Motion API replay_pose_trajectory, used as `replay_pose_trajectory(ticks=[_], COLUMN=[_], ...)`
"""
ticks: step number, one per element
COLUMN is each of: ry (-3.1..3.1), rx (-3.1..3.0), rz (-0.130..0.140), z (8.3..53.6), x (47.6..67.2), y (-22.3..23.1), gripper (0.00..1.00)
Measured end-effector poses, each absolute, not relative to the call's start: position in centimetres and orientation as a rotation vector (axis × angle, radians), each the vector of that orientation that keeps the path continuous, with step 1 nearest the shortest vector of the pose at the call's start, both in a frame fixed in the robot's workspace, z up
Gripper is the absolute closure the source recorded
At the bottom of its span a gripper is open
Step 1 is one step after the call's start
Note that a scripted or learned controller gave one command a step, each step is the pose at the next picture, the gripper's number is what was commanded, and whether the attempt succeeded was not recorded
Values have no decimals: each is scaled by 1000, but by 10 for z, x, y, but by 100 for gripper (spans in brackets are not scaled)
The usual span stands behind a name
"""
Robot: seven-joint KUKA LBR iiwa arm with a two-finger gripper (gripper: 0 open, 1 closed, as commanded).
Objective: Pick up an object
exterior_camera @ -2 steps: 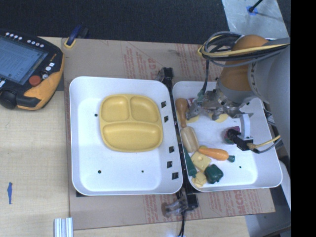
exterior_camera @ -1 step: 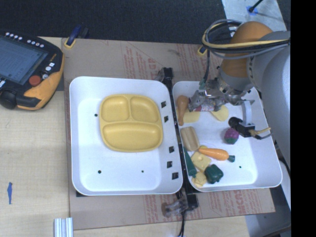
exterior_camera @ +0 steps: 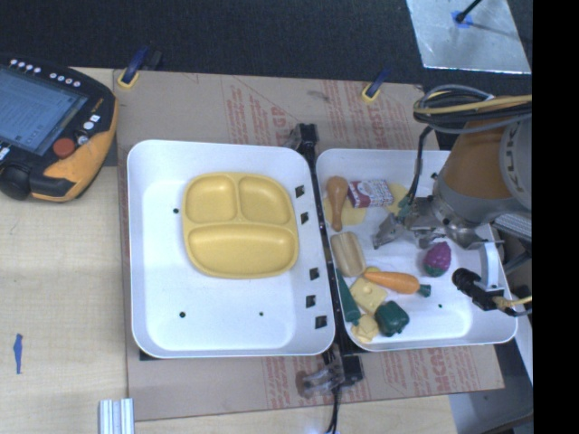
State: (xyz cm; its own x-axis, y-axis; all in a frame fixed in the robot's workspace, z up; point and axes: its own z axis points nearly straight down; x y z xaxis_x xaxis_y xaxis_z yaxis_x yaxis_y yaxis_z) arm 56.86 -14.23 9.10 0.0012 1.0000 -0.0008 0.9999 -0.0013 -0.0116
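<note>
In the bin (exterior_camera: 450,322) on the view's right, just above the carrot (exterior_camera: 394,281), the gripper (exterior_camera: 404,231) is seen low over the white floor; whether it is spread or closed cannot be told, and no toy can be seen clamped in it. The orange band of the arm (exterior_camera: 481,172) is seen up and to the right of the carrot. A purple toy (exterior_camera: 437,258) lies just right of the carrot and slightly above it. A tan bread-like piece (exterior_camera: 348,253) lies to the carrot's upper left, and beyond that a brown drumstick (exterior_camera: 336,197) and a small packet (exterior_camera: 372,193) with a red and white label, whose writing is too small to be read. Below the carrot a dark green pepper (exterior_camera: 392,317) is found, with a yellow cheese wedge (exterior_camera: 365,293) touching the carrot's left end. Well to the carrot's left, in the other bin (exterior_camera: 226,319), a yellow divided plate (exterior_camera: 242,224) is laid. Red lettering is printed on the cardboard sheet (exterior_camera: 235,107) under both bins, but it cannot be made out. Far left of the carrot a teach pendant (exterior_camera: 47,138) with a lit screen rests on the bench.
</note>
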Motion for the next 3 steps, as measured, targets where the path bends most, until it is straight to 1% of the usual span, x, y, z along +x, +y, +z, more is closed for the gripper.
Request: replay_pose_trajectory(ticks=[1, 2, 3], ry=[-2237, -2224, -2215], rx=[-2225, -2211, -2212], rz=[-5, 6, 11], z=[170, 89, 91], x=[661, 655, 547], y=[-209, -189, -182], gripper=[0, 0, 0])
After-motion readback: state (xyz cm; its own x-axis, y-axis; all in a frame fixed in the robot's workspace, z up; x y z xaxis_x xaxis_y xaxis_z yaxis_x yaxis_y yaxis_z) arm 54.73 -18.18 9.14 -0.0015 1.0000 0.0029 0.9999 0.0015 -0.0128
